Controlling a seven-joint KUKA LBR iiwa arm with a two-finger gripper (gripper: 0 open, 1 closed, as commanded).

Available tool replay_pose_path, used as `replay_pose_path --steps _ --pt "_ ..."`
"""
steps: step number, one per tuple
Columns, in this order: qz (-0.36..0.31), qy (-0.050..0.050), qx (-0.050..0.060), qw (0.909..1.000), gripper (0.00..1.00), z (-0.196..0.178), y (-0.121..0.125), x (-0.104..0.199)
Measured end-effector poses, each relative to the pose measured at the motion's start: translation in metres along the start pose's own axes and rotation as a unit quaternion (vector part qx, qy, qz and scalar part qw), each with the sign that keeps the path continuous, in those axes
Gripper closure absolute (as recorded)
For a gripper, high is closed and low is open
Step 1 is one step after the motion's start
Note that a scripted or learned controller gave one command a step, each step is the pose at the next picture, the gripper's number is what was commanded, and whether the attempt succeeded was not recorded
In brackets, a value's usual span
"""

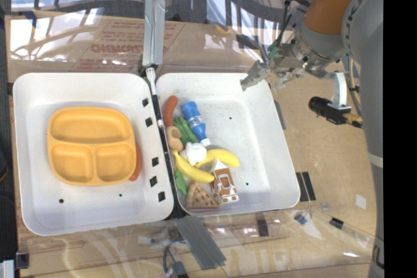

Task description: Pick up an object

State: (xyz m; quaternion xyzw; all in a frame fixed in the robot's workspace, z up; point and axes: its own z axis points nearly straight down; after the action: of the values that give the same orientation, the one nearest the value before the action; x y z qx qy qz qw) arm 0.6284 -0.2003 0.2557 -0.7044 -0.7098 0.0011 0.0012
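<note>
Closest to my camera, a small carton (223,185) and a waffle-like brown piece (201,195) lie at the near edge of the right bin (260,140), both well below and to the left of the gripper (255,79). Just beyond them I see two bananas (207,163) crossing a white lump (195,153), then a blue bottle (194,120), green pods (186,130), a tan piece (174,138) and an orange-red sausage shape (169,111), all heaped along the bin's left wall. None of this pile touches the tool. I have the gripper over the bin's far right corner, near the rim, with nothing between its tips that I can make out; whether they are spread or closed I cannot tell at this angle. Further left, the left bin (32,140) carries a yellow divided tray (91,143) with a second orange-red sausage (135,166) against its right side. Behind both bins lies flattened cardboard (117,42).
</note>
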Motion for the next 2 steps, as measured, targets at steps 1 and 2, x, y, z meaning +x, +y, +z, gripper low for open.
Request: replay_pose_path --steps 1,2 --pt "-0.011 0.001 0.001 0.9999 0.00 0.028 0.021 0.090" --pt "-0.012 0.000 0.001 0.9999 1.00 0.017 0.022 0.088"
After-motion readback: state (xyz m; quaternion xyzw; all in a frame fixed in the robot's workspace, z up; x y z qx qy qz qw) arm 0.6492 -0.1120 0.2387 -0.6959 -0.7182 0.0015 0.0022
